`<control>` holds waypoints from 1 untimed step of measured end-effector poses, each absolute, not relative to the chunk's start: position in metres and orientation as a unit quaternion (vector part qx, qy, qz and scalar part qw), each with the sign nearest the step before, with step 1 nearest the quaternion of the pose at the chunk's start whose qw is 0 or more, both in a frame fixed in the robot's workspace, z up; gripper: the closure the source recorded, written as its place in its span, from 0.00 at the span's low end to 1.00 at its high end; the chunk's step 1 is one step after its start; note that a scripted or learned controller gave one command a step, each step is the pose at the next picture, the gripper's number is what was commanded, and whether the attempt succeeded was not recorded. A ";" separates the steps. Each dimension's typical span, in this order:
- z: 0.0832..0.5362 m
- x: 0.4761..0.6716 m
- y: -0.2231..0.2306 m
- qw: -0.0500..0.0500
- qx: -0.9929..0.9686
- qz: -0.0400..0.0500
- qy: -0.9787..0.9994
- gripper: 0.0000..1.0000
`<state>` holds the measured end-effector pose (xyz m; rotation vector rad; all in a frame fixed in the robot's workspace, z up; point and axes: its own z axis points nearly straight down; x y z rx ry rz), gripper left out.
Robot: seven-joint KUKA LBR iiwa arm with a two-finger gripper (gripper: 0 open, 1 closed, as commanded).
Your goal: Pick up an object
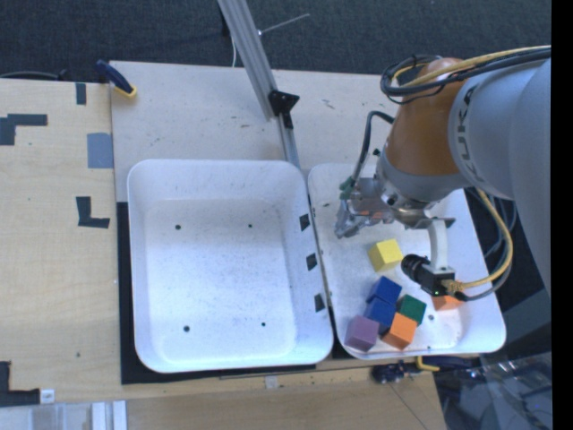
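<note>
Yellow cube (387, 254) in right bin (474, 330), near gripper (351, 222), apart.

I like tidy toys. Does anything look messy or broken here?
Nothing looks broken or spilled. The blocks sit bunched in the right bin; a yellow block lies apart from them, near the end effector.

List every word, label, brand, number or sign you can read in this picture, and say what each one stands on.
"KU": dark letters running down the grey arm casing, beside the orange band; the rest of the word is cut off by the curve.
No other text is readable: the blocks, such as the yellow block, and both white bins carry no print.
</note>
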<state>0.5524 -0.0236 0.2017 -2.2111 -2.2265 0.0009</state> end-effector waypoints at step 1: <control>0.216 0.552 0.026 0.001 -0.704 -0.001 -0.710 1.00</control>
